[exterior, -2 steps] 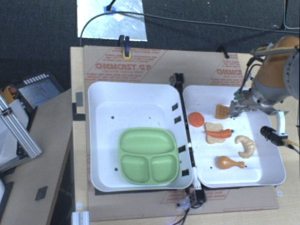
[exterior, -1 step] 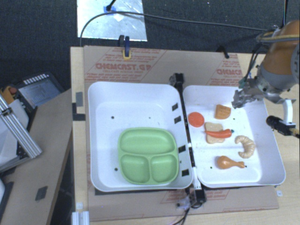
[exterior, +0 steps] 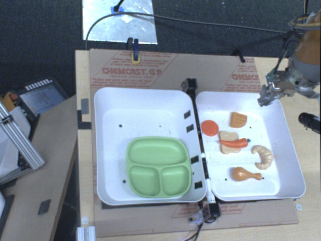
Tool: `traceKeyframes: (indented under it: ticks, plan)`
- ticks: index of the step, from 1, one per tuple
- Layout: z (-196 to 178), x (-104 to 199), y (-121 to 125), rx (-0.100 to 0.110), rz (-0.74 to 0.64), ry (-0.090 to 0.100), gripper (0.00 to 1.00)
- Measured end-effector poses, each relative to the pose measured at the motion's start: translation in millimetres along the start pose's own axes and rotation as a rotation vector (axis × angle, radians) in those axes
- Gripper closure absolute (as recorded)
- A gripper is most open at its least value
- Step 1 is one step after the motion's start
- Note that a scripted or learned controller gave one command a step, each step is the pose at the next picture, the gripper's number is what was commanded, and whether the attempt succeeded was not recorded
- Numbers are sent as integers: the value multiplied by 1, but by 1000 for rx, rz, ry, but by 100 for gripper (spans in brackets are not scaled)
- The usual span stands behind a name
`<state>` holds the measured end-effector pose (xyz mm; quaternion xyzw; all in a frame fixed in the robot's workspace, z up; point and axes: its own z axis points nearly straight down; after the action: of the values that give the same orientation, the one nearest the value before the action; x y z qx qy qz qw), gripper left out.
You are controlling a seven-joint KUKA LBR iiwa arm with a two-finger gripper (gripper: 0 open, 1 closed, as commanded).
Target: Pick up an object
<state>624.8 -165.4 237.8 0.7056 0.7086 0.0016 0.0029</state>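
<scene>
The pincer [exterior: 266,95] hangs over the far right corner of the right bin [exterior: 288,134], carrying nothing; whether it is open or closed I cannot tell, for it is small and dark against the rim. From there the candidates lie down and to the left, all in that same bin, all apart from the walls; nearest is a small orange wedge [exterior: 238,119], likely a toy bread end; then a red disc [exterior: 209,128] close to the divider between the bins; then a tan slice [exterior: 228,142] with an orange sausage [exterior: 234,143] lying across it, touching; then a pale croissant [exterior: 263,156]; nearest the camera, a brown drumstick [exterior: 245,174].

These look like play food, so I judge them light, stiff and rather slick, not fragile; a firm pinch should do no harm, but a glancing one may squirt them aside. The drumstick seems the best pick; it lies alone, and its narrow shank gives two near-parallel sides to close across. The croissant is curved and fatter; take it across the middle of the arc. The disc lies flat and offers little edge; the sausage would roll off the slice.

The left bin [exterior: 110,134] holds a green divided plate [exterior: 158,165], well apart from the toys; both bins sit on the tabletop [exterior: 50,149].
</scene>
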Motion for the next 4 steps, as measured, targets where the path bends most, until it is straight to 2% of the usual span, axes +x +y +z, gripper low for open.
traceKeyframes:
  ticks: [1, 4]
  plan:
    - [-4, 0, 1, 3, 0, 1, 100]
    - [-6, 160, -13, 5, -4, 3, 100]
